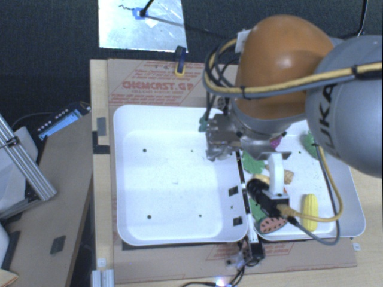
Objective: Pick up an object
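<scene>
We see the gripper low over the left bin, near its right wall. A yellow corn toy lies in the right bin. We cannot tell how the gripper is set.

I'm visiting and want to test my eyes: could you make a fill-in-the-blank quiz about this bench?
1. The bench bears ___ white bins.
2. The corn cob lies in the ___ bin.
3. The band above the arm's wrist is coloured ___.

Missing words: two; right; orange.
</scene>
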`<state>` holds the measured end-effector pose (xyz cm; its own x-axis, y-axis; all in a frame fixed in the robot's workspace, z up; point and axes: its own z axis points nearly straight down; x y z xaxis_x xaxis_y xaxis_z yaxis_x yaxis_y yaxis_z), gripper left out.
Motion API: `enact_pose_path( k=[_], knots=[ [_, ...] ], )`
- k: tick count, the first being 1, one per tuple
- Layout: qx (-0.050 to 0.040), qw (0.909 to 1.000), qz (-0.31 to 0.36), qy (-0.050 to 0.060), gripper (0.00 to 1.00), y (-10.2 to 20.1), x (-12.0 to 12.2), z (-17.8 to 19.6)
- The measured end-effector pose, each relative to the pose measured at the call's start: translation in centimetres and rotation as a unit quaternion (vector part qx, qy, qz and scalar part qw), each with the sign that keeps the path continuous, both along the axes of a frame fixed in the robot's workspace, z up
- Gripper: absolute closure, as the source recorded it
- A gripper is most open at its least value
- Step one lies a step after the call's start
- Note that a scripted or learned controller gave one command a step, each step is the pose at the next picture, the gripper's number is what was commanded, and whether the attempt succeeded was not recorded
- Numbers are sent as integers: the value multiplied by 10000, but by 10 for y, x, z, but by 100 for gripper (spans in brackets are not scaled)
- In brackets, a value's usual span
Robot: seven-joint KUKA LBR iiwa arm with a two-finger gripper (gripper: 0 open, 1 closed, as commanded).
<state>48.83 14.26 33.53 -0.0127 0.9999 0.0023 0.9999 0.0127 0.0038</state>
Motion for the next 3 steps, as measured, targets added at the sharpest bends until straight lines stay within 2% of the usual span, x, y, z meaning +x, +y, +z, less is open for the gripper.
enact_pose_path(
  k=[1, 2, 3],
  knots=[
    [34, 10000, -20, -74, 100, 42, -1, 152],
    [-11, 10000, -72, -13, 100, 24, 69, 165],
    [-18, 10000, -81, -17, 100, -8, 160, 187]
  ],
)
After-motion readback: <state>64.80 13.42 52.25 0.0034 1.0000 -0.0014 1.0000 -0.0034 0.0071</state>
